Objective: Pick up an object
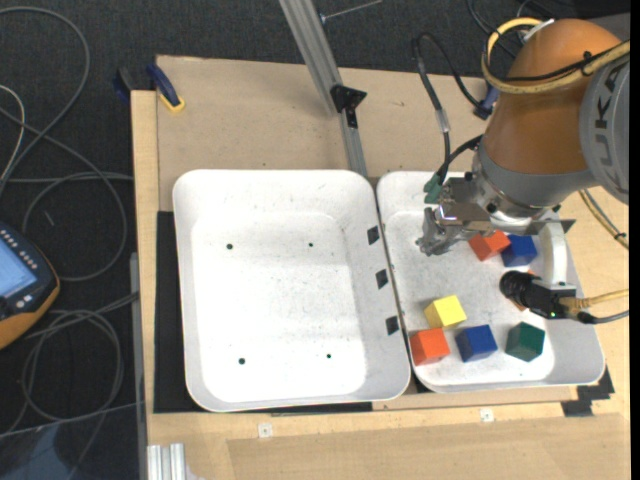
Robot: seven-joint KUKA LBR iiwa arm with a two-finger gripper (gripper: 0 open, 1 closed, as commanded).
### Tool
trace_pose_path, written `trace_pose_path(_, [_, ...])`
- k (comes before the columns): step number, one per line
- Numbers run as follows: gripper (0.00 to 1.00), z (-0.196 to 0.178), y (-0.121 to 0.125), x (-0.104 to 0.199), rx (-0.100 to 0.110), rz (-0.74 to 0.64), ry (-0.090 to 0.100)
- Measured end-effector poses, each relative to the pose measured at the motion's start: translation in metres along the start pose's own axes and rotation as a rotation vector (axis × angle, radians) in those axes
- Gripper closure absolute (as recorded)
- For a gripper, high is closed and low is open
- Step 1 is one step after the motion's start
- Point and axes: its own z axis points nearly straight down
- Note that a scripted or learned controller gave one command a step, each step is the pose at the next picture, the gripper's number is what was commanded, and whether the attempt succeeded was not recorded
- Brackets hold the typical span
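The grey two-finger gripper [437, 236] hangs at centre right over the right white plastic bin [402, 268]; whether it is spread or pressed together, I cannot tell. Nearest is the small red block [487, 246], touching a small blue block [519, 251], so a descent could nudge both and grip neither.

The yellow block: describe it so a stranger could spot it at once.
Find the right-hand white bin. Near its front edge sits a row of orange, blue and green blocks. The yellow block lies just behind that row, the bin's one yellow piece.
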Motion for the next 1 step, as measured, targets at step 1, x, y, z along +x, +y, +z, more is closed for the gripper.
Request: trace_pose_path(1, [1.0,0.0184,-0.0057,0.0543,0.001,-0.001,0.0])
